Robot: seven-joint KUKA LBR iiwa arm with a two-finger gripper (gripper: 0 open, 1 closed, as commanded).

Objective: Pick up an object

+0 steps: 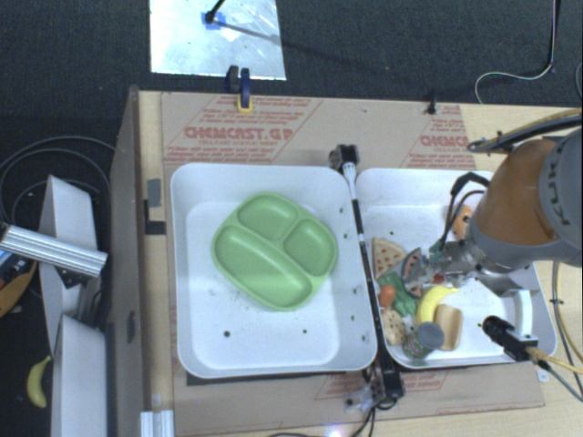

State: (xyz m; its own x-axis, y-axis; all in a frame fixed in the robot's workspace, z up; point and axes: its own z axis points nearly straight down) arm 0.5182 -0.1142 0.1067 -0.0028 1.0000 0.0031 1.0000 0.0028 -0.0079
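gripper [421,273] low over toys [414,308] | crowding right bin [401,189] wall, seemingly

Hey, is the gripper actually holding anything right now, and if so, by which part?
It cannot be told. The gripper is down in the right bin among the pile of toy food by the banana, but nothing clearly shows between its fingers.

The worktop [301,121] sits under a brown cardboard sheet [383,130] printed with red lettering, and two shallow white bins rest on that sheet side by side, touching along their inner walls. The left bin [196,244] takes up the middle of the surface, the right bin [401,189] runs towards the right edge. A clamp [242,85] with a yellow tip grips the far edge of the cardboard.
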